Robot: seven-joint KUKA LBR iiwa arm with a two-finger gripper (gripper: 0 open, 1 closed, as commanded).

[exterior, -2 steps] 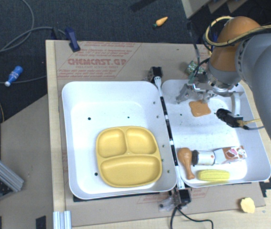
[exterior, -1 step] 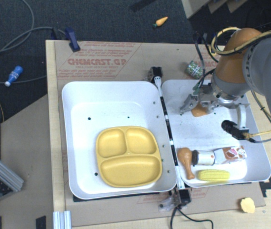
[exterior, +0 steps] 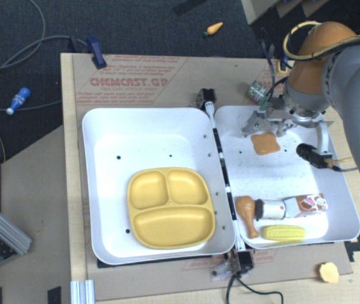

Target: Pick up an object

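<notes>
Right bin (exterior: 338, 201): your gripper (exterior: 267, 126) hovers at the brown piece (exterior: 266, 144), finger state unclear; it could slip away

Glossy white plastic bins (exterior: 104, 138); smooth, shiny yellow plastic plate (exterior: 170, 206); matt brown cardboard bench (exterior: 135, 81); dull metal gripper (exterior: 267, 120) at one o'clock.

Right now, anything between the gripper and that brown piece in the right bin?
Nothing visible. The gripper sits directly above the brown piece at the far end of the right bin, close over it. The drumstick, corn and bottle lie at the near end, well apart.
</notes>
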